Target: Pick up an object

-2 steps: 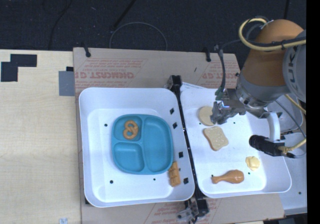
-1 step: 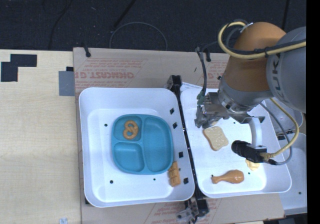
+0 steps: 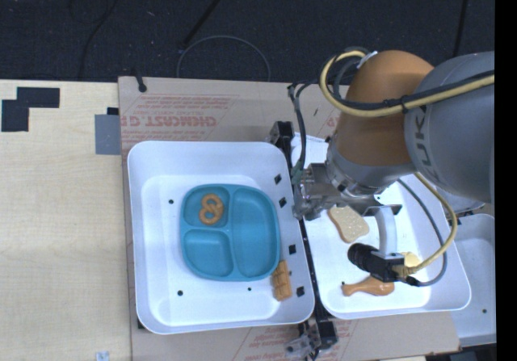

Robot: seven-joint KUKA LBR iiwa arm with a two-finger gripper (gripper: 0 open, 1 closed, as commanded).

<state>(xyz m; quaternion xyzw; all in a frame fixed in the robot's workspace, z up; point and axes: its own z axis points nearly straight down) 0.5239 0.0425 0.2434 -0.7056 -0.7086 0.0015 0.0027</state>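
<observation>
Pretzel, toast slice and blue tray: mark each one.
pretzel (image 3: 211, 209), camera view, on its twisted middle.
toast slice (image 3: 350, 225), camera view, on its pale face.
blue tray (image 3: 250, 230), camera view, on the bare floor of its right compartment.

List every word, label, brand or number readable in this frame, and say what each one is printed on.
"CHEMCAST" in red, upside down and mirrored, on the brown protective sheet under the bins; the smaller line beside it is too blurred to read.
Faint red print on the same sheet below the bins: unreadable.
Dark letters on the grey arm housing: partly cut off, not readable.

Grey arm (image 3: 452, 125) with an orange band (image 3: 384, 81) and looping yellow cable (image 3: 339, 69).
</observation>
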